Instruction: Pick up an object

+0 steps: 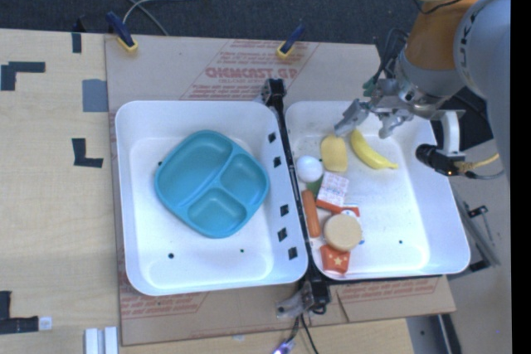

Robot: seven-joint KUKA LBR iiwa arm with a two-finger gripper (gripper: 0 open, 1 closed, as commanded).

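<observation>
Yellow plastic marked the targets: a lemon-like piece (333,153) sat just below-left of the claw (369,123), and the banana (372,152) lay directly beneath it. Its fingers were spread open, holding nothing. This looked like the approach step; next it needed to descend and close on the banana.

I saw the divided plate (212,193) in the left bin (133,203), the food cluster at the right bin's (431,236) nine o'clock edge, banana (372,152) toward twelve.
</observation>
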